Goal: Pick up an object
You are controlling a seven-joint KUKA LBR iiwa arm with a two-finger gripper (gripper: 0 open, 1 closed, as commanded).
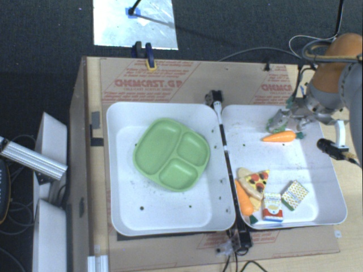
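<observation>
From the camera view above the bench, the arm reaches in from the right and its gripper (285, 119) sits low over the far part of the right bin (323, 208), just above a toy carrot (279, 136). The placement looks deliberate — the carrot lies alone on bare floor, well apart from the other items, so it is probably the easiest target for a pick. Whether the gripper is released or clenched I cannot tell; the grey metal blurs together, and the carrot seems to lie on the bin floor, not lifted.

Near the front of the same bin a cluster crowds together — a pizza slice (254, 181), a second carrot (244, 200), a small red box (273, 207) and a patterned packet (295, 195). The left bin (122, 208) holds a green divided plate (172, 153).
</observation>
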